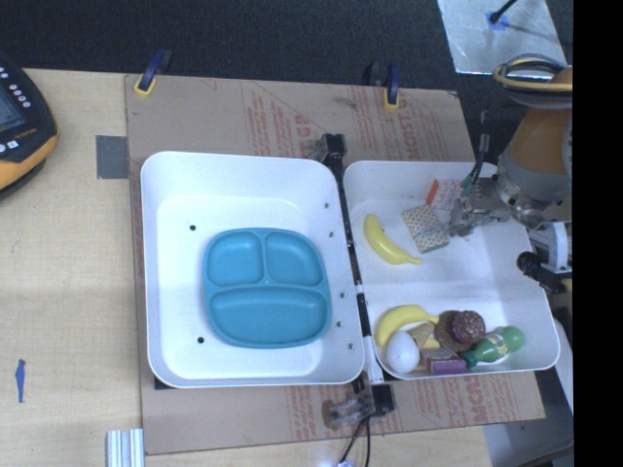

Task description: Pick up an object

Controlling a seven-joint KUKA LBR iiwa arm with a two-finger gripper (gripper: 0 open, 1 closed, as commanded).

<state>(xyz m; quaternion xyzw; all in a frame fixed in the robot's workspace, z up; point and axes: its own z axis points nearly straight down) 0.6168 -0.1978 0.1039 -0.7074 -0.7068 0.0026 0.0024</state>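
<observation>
My gripper (459, 216) reaches in from the right and hangs low over the upper part of the right bin (506, 285). Its tip is right beside a small patterned packet (425, 228), which lies tilted next to a yellow banana (387, 241); whether it touches the packet I cannot tell. A small orange-red piece (444, 195) sits just behind the packet. At the bin's front lie a second banana (401, 319), a white egg (402, 355), a brown round item (461, 327), a green item (495, 345) and a purple piece (446, 366).
The left bin (165, 261) holds a blue divided plate (266, 286). Both bins rest on a cardboard sheet (263, 115) held by clamps (390, 84). A yellow and black handset (19, 115) lies at the far left of the bench.
</observation>
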